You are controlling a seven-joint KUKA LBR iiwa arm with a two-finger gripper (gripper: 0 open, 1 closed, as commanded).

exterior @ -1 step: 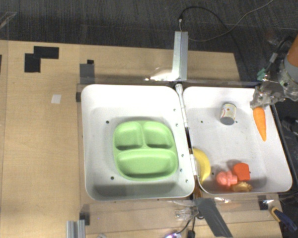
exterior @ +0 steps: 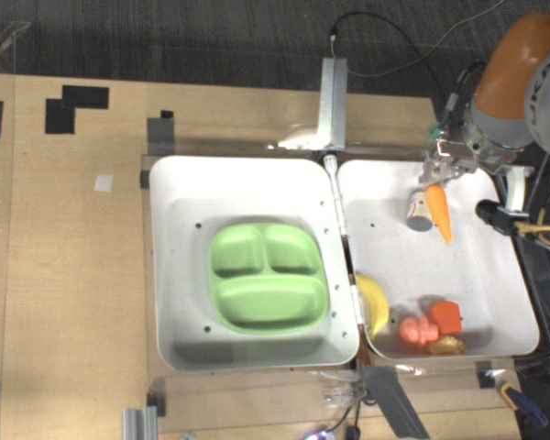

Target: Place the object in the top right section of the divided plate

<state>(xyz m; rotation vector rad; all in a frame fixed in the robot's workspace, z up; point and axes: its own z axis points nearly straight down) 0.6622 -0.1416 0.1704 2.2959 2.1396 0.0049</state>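
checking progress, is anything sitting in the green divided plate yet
No, the green divided plate in the left bin has nothing in its sections; the carrot hangs at the gripper over the right bin.

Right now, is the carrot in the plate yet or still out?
Out. The carrot hangs at the gripper over the right bin, casting a shadow there. The green divided plate sits in the left bin.

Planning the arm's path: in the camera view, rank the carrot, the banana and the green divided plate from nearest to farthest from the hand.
1. Carrot, just below the hand, right bin.
2. Banana, right bin's lower left edge.
3. Green divided plate, in the left bin.
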